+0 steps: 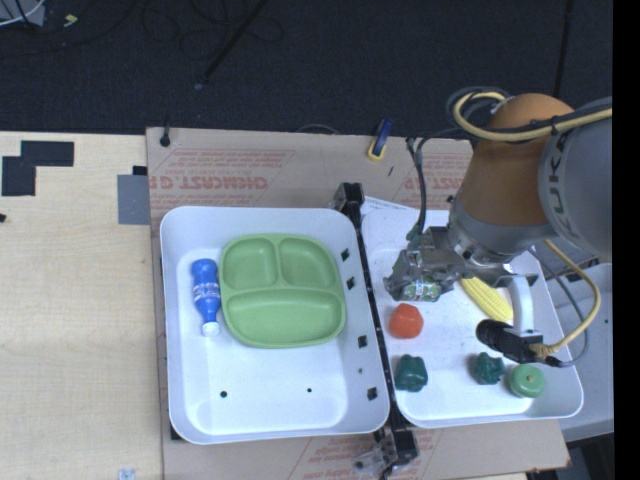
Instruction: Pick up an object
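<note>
I had my claw (415, 280) low in the right bin (560, 408), just above the orange ball (405, 321), with the yellow corn (486, 298) beside it. Whether it was apart or together, I could not tell. I judged this the reaching step, nothing yet lifted. Next I needed to settle squarely over one piece, likely the ball, clear of the dark green pepper (410, 372).

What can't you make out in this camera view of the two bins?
- Gripper: blurred, so what lies under it is unclear.
- Corn cob: partly hidden by the arm.
- Blue bottle: label too small to read.
- Right bin: far side covered by the arm.
</note>
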Available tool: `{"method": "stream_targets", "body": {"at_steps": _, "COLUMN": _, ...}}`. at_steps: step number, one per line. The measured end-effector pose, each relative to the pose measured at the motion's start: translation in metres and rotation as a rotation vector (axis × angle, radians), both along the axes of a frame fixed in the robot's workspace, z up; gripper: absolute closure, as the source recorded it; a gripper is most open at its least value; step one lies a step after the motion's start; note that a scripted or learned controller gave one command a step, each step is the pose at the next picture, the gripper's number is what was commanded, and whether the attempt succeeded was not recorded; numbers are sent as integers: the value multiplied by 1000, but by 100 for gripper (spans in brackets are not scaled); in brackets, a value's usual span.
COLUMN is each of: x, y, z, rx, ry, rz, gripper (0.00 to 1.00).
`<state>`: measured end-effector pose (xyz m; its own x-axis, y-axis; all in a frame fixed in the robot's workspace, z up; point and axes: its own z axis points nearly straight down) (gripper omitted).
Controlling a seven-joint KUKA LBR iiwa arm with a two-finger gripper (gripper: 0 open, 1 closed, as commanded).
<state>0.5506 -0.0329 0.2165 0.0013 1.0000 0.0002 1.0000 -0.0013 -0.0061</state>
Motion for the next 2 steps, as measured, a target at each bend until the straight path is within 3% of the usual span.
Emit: {"method": "stream_targets", "body": {"at_steps": 2, "x": 4, "y": -5, "z": 15, "rx": 0, "ry": -2, "rz": -1, "gripper": 100}}
